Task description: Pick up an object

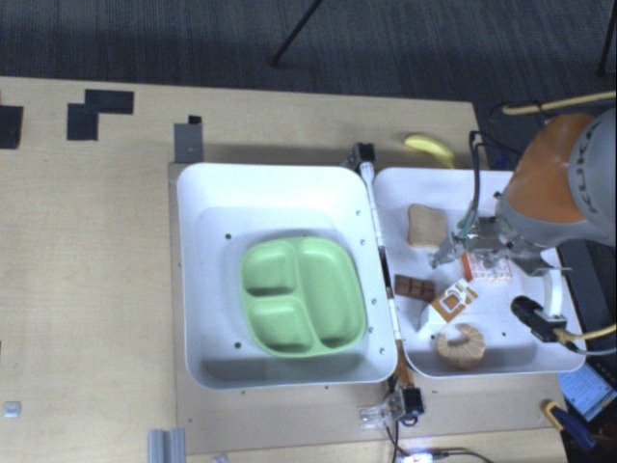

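My gripper (461, 251) hangs low over the middle of the right bin (521, 360), with the arm coming in from the right. Directly beside it, on its right, lies a white packet with red print (493, 271). A tan bread slice (426, 226) lies just to its upper left. A brown chocolate bar (415, 287) and a small orange and white packet (454, 301) lie below it. A round tan bagel-like piece (460, 345) rests near the bin's front wall.
The left bin (207, 258) holds a green divided plate (303, 294). A yellow banana (428, 147) lies on the bench behind the right bin. The ridge between the two bins runs just left of the chocolate bar.
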### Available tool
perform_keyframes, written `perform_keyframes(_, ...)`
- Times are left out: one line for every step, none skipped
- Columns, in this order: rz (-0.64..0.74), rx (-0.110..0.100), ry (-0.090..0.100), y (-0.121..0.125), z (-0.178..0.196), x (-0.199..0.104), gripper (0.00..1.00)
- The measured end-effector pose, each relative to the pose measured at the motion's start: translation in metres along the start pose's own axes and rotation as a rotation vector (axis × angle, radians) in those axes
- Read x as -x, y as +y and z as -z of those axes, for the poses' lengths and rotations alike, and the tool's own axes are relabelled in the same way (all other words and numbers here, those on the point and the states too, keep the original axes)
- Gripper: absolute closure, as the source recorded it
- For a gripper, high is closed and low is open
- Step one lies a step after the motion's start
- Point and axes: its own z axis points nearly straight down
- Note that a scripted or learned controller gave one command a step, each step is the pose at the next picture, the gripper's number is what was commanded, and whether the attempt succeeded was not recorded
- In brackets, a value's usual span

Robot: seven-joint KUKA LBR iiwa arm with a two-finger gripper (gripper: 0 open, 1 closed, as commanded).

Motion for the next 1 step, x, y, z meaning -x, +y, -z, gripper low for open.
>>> perform_keyframes(0.002, 0.004, 0.0, 0.0018, 0.0107, -0.0006, 1.0)
